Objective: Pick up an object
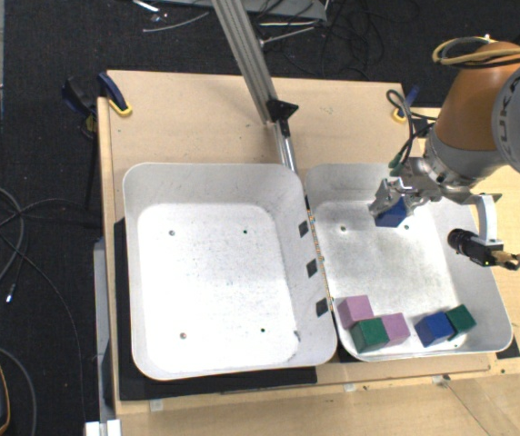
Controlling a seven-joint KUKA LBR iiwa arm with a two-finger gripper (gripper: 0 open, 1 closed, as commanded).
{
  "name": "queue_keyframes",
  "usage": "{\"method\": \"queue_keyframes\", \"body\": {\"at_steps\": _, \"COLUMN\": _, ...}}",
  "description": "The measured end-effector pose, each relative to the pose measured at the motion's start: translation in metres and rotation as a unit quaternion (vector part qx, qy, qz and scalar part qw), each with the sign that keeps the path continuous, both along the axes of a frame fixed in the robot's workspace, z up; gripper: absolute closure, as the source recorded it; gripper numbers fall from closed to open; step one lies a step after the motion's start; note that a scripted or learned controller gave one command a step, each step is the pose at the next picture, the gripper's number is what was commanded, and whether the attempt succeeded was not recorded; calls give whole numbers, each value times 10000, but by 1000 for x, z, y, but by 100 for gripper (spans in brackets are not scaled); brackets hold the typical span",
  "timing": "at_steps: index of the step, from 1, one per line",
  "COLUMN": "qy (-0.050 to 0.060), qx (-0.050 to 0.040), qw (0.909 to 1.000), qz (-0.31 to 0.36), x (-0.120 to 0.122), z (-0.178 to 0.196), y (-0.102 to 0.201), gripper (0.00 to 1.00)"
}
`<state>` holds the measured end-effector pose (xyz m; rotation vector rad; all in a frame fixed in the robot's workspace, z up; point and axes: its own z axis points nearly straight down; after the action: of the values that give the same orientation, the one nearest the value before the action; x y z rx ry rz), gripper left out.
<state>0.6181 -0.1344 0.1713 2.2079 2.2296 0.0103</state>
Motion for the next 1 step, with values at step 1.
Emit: {"method": "queue_keyframes", "body": {"at_steps": 1, "qy": 28, "qx": 8, "qw": 10000, "qz": 4, "x": -8, "z": 25, "y": 89, "gripper": 100}}
